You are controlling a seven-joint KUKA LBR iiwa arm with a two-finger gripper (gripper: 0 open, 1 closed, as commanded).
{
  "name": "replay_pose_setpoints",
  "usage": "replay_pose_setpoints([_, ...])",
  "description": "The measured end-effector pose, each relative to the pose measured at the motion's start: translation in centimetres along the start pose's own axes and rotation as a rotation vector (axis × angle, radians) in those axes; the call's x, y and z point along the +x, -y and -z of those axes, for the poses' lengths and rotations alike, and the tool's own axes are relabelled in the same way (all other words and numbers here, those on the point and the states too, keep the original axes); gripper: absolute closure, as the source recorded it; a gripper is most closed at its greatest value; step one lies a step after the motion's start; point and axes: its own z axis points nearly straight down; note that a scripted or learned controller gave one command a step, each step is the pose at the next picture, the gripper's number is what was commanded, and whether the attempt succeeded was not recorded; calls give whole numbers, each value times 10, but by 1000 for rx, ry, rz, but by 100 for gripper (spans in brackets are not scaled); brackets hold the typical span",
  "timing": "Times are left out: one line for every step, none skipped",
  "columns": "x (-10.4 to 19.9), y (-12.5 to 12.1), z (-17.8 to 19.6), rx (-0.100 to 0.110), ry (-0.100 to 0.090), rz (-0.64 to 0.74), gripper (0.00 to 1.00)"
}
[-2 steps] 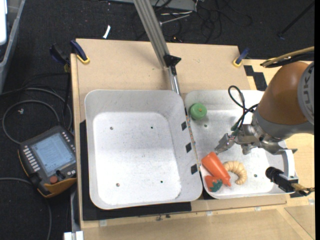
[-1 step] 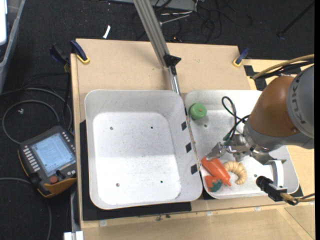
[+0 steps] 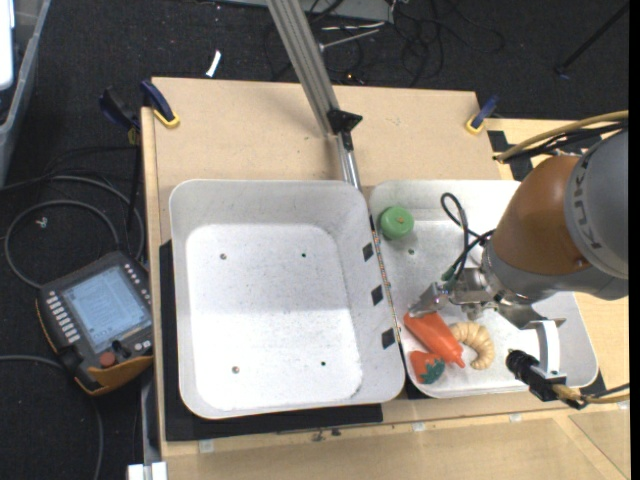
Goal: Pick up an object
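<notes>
In the right bin [image 3: 420, 196] an orange carrot with a green top [image 3: 433, 339] lies near the front left corner. A tan croissant-shaped piece [image 3: 478, 344] rests just right of it. A green round object [image 3: 396, 222] sits at the bin's back left. My gripper [image 3: 452, 294] hangs low over the bin, just above and behind the carrot, with the arm's orange band [image 3: 540, 230] over the bin's right half. Nothing shows between the gripper's tips.
The left bin [image 3: 200, 203] lies beside the right one with a dark clip strip [image 3: 378, 293] along their shared edge. A metal pole [image 3: 305, 53] slants in from the back. A teach pendant [image 3: 95, 313] lies on the floor at left.
</notes>
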Motion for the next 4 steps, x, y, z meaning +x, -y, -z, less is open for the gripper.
replay_pose_setpoints([0, -1, 9, -2, 0, -1, 100])
replay_pose_setpoints([3, -6, 72, 15, -1, 4, 100])
replay_pose_setpoints([-1, -7, 115, 16, -1, 3, 100])
replay_pose_setpoints([-1, -10, 165, 16, -1, 4, 100])
